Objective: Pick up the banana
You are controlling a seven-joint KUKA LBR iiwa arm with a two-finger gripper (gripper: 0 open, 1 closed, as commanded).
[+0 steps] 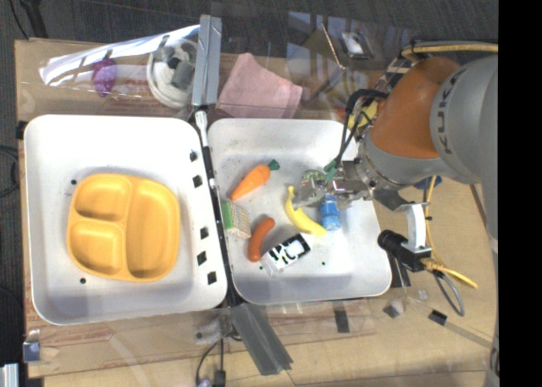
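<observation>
Bench, two white bins. Gripper (326, 195) low in right bin (254, 279), just beside banana (301, 213); claw state cannot be told. Best: straddle the banana's middle, close across its width. Blue object (330, 214) touches it; sausage (260, 238), carrot (251, 181), black card (289, 251) near. Yellow tray (124, 226) in left bin.

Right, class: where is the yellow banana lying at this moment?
The curved yellow banana lies in the right-hand white bin, right of the orange carrot and just above the black-and-white packet, with the gripper at its right side.
</observation>
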